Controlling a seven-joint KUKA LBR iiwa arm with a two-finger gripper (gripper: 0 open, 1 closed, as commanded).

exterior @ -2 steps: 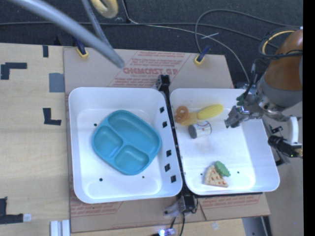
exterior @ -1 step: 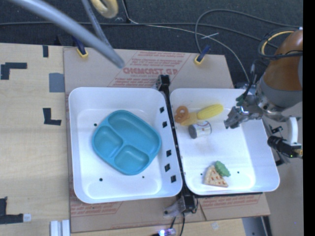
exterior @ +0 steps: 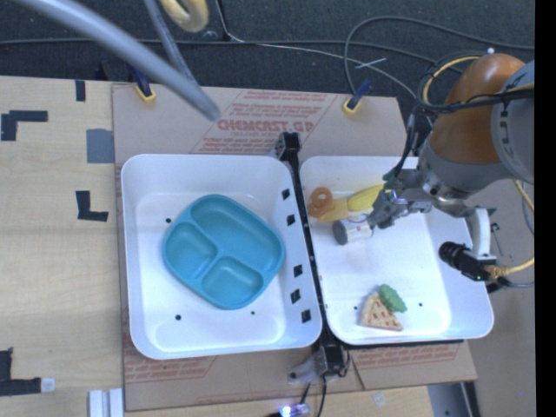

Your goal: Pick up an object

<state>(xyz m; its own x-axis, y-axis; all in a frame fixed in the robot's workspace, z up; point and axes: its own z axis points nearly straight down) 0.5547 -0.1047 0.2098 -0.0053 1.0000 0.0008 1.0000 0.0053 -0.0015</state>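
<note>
The right bin (exterior: 434, 268) holds several small objects. An orange ring-shaped toy (exterior: 321, 201) lies near its left wall, with a yellow piece (exterior: 363, 200) just to its right. A small grey and white object (exterior: 347, 230) sits just below them. Toward the front lies a pizza slice with a green lump on it (exterior: 383, 309). My gripper (exterior: 386, 212) hangs low over the back of this bin, right beside the yellow piece and just right of the grey and white object. Whether it touches either one is not visible.
A blue divided plate (exterior: 224, 250) lies in the left bin (exterior: 148, 320). The black divider (exterior: 302, 241) runs between the two bins. Cables loop behind the right bin, and a black fitting (exterior: 460, 261) sticks out of the arm above the bin's right rim.
</note>
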